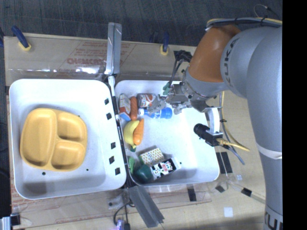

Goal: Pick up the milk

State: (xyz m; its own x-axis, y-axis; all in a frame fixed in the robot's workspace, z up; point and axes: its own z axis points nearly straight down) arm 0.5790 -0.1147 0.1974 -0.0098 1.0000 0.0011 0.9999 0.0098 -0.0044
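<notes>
Hovering gripper (pixel 169 102) over right bin (pixel 192 152), jaw state unclear; milk (pixel 163 167) near front edge.

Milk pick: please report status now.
Gripper low at right bin's far end, fingers unclear. Milk at near edge, untouched. Green item and waffle touch it.

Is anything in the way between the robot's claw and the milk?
Nothing visible does. The gripper hangs near a blue bottle in the right bin, and bare white floor lies between it and the milk. A dotted box and a green thing sit close beside the milk, though.
</notes>
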